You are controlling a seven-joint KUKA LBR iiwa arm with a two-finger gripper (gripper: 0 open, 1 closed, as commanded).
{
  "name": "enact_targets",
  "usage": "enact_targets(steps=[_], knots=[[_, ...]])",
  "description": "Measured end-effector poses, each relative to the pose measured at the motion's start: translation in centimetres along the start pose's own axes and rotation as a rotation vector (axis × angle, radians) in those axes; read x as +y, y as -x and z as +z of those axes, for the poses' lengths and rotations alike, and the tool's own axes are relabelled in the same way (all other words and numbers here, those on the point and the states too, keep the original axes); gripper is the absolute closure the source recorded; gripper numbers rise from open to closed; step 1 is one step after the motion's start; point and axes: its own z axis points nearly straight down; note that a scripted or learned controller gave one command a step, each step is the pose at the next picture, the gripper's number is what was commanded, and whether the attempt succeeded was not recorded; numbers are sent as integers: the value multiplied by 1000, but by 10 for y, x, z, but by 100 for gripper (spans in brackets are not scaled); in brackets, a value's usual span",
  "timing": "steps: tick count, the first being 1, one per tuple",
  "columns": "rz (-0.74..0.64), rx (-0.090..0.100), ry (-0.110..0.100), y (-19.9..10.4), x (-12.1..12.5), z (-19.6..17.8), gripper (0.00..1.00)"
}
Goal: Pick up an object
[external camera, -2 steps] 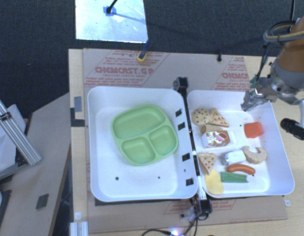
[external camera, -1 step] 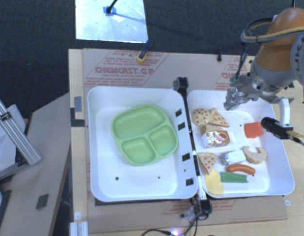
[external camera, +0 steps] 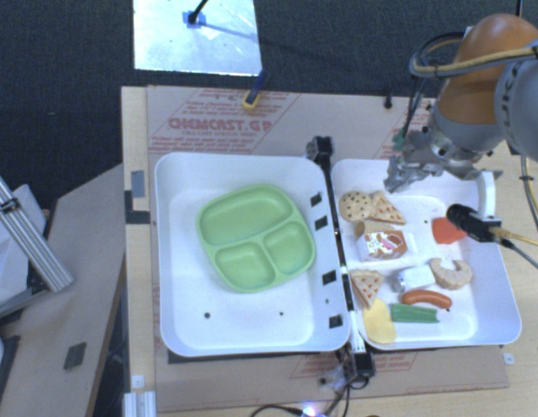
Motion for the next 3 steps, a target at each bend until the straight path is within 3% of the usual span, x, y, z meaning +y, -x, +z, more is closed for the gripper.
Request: enact_targets(steps=[2, 3], knots=[[3, 0, 1, -1, -10, -17, 100], [5, -1, 0, 5, -3, 1, 100]])
